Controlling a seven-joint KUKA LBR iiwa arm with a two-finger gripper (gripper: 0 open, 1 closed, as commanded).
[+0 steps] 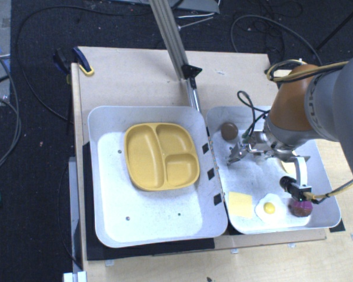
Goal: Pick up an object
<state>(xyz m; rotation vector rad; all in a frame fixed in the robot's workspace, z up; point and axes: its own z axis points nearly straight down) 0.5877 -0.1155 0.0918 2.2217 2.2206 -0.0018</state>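
Observation:
My gripper (238, 152) hangs low over the middle of the right bin (323, 166), pointing left. A brown round object (228, 131) lies just above and left of it, apart from it. Near the bin's front edge lie a yellow cheese slice (241, 204), a fried egg (269, 208) and a purple object (300, 208). A pale yellow piece (289, 167) peeks out beside the wrist, partly hidden by the arm (300, 107).
The left bin (106, 216) holds a yellow divided plate (162, 155). A slanted metal pole (172, 31) runs from the back down to the gap between the bins. Black clips (210, 172) sit along the shared wall. Cables trail over the dark floor around the bench.

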